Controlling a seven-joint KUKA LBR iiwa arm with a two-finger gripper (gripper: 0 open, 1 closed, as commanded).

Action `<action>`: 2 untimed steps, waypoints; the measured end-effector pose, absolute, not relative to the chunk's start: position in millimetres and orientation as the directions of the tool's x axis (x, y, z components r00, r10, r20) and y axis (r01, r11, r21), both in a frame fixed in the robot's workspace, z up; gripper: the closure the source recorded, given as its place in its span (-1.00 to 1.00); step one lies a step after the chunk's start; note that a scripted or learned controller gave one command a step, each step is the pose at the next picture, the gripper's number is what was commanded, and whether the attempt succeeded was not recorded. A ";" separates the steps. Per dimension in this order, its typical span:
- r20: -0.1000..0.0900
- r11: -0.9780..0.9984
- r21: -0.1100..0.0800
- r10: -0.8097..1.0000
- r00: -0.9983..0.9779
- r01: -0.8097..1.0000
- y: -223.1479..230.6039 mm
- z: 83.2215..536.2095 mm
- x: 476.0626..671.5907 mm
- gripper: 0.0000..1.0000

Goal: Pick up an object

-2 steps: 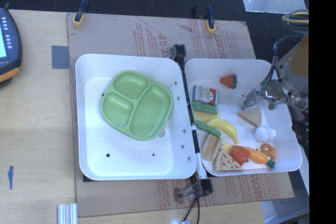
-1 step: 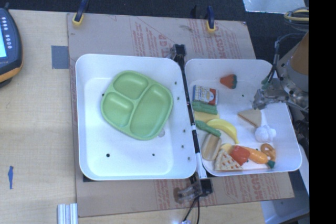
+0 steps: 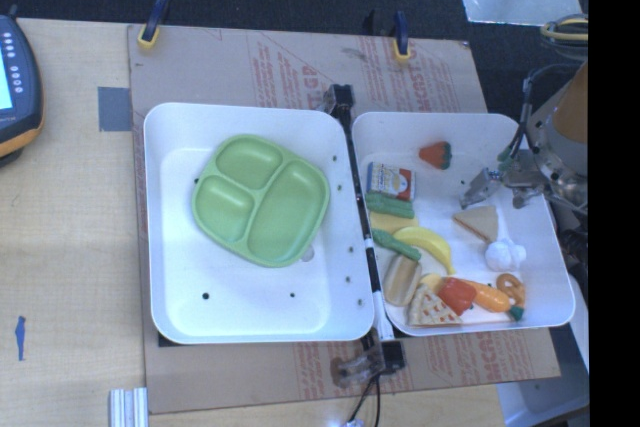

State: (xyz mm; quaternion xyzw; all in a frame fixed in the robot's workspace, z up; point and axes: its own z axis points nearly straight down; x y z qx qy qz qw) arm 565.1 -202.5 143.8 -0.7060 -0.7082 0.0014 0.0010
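My gripper [image 3: 500, 190] hangs over the right side of the right bin [image 3: 452, 123], with its fingers spread open and nothing between them. Just below it lies a pale sandwich wedge [image 3: 478, 223]. A red strawberry [image 3: 435, 154] sits to its left near the bin's far wall. The bin also holds a small printed box [image 3: 389, 180], a green pod [image 3: 390, 207], a banana [image 3: 428, 244], a bread roll [image 3: 401, 279], a white egg-like piece [image 3: 503, 254], a pretzel [image 3: 511, 286], a carrot [image 3: 490, 298], a red pepper [image 3: 455, 293] and a waffle slice [image 3: 431, 309].
The left bin [image 3: 170, 305] holds a green divided plate [image 3: 262, 200]. A black divider strip [image 3: 357, 205] runs between the bins. A handheld pendant [image 3: 15, 85] lies at the bench's far left. Clamps [image 3: 152, 23] [image 3: 401, 40] hold the cardboard mat.
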 end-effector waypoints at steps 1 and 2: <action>-0.001 0.004 -0.003 1.000 -0.004 1.000 -203.4 154.7 565.4 1.00; 0.000 0.006 0.003 1.000 -0.006 1.000 -170.5 197.0 574.9 1.00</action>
